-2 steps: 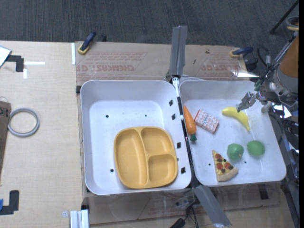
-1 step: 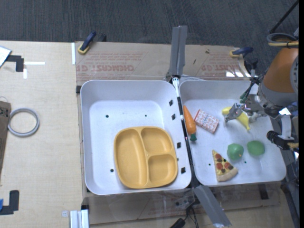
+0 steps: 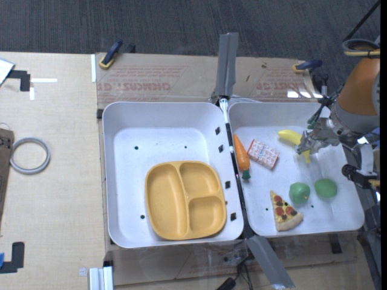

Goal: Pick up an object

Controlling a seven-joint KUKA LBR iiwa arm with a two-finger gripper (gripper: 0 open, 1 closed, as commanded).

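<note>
The desk (image 3: 54, 222) carries two shallow white bins side by side. In the left bin (image 3: 121, 132) lies a yellow divided plate (image 3: 184, 199), with three compartments, in the near right part of the bin. The right bin (image 3: 260, 122) holds several small toys. A carrot (image 3: 241, 154) lies along the left wall of this bin, with its green end pointing to the near side. Just right of it is a pink wafer block (image 3: 263, 153). A banana (image 3: 291, 138) lies in the far part of the bin, and the pincer (image 3: 306, 147) is just beside its right end; the banana seems to touch the fingers there, but I cannot tell if the pincer is open or closed, because the fingers are small and blurred. Nearer, two green round fruits, a darker one (image 3: 299, 192) and a lighter one (image 3: 326, 188), lie close together but apart. A pizza slice (image 3: 284, 211) lies at the near side, just left of them. On the desk far left lies a roll of tape (image 3: 28, 155).
</note>
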